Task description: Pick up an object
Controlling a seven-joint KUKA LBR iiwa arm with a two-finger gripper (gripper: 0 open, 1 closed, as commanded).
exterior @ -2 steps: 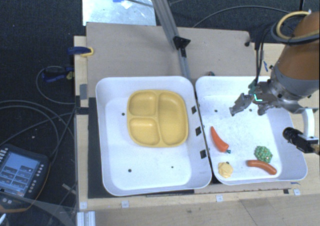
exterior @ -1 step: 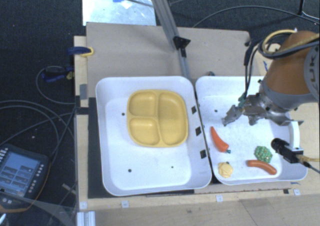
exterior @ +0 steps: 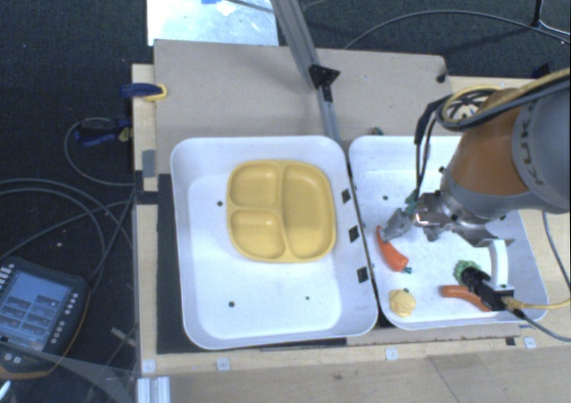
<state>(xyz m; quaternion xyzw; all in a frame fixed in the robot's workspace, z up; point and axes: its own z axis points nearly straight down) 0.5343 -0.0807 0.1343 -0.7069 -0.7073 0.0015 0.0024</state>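
A single robot arm (exterior: 522,156) enters from the right edge of the frame, a little above mid-height. Its wide orange band sits in the right-centre area, with grey casing curving around it on the right and below. Black and yellow cables loop over the top of the arm near the upper right. From the orange band, the grey metal wrist (exterior: 451,214) angles down and to the left, toward the lower right-centre of the frame. At its tip is the gripper (exterior: 397,223), small and pale, pointing left and slightly downward. Its fingers are too small and blurred to make out.
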